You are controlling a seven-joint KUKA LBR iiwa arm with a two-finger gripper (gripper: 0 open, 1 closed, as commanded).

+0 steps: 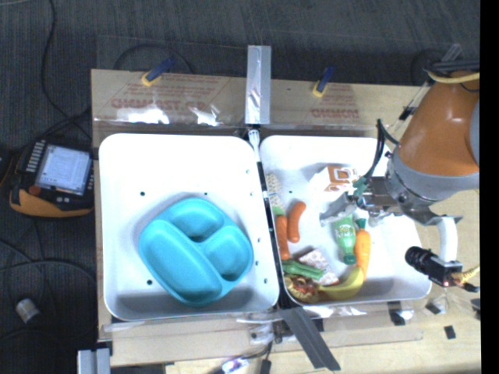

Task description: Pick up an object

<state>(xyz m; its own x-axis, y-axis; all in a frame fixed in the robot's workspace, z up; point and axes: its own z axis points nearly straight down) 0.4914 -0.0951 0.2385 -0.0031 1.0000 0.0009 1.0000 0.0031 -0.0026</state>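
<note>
The right bin (312, 156) holds a pile of toy food. An orange-red sausage (295, 218) lies left of centre. A green bottle (345, 237) and an orange carrot (362, 250) lie side by side, with a yellow banana (345, 287) curving below them. A white and orange packet (337, 176) sits near the back. My gripper (353, 208) hangs low over the bin, just above the green bottle's top end and the carrot's tip. Nothing visibly sits in its grasp.
The left bin (125, 162) holds a blue sectioned plate (195, 248). Green leafy pieces (304, 269) and a crinkled wrapper (313, 257) crowd the right bin's front left. The arm's orange band (440, 127) overhangs that bin's right rim. A handheld device (54, 174) lies on the floor at the left.
</note>
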